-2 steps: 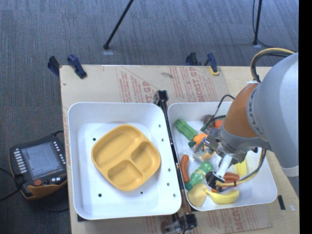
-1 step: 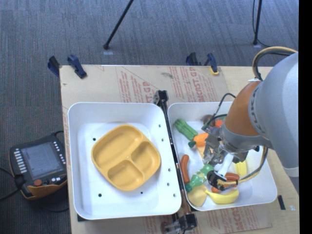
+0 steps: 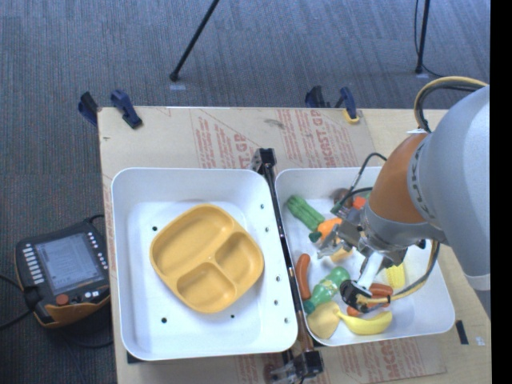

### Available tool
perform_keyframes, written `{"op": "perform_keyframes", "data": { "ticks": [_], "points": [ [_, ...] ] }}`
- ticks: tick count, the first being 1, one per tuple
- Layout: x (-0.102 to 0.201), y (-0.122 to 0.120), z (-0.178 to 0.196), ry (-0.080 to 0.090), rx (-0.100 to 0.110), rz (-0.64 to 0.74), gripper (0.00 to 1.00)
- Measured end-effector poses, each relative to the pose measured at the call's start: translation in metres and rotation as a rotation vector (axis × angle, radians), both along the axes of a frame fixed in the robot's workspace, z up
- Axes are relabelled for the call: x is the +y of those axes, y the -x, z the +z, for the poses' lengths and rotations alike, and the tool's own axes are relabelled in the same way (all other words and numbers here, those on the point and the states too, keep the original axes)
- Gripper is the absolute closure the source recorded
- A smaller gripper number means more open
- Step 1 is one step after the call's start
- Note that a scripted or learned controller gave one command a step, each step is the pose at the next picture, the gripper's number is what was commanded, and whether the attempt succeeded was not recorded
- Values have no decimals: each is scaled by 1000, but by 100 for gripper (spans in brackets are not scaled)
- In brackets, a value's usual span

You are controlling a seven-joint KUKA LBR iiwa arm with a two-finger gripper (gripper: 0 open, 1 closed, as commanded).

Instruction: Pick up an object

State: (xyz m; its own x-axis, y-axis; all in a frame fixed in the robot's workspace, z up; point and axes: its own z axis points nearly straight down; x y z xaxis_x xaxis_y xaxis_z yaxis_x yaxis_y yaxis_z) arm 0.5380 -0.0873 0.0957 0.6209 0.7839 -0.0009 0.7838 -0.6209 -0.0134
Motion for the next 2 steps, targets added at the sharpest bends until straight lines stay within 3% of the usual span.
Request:
{"op": "perform_keyframes", "data": {
  "ticks": [1, 2],
  "points": [
    [-3, -93, -10, 7, 4, -237, 0],
    [7, -70, -1, 8, -3, -336, 0]
  ]
}}
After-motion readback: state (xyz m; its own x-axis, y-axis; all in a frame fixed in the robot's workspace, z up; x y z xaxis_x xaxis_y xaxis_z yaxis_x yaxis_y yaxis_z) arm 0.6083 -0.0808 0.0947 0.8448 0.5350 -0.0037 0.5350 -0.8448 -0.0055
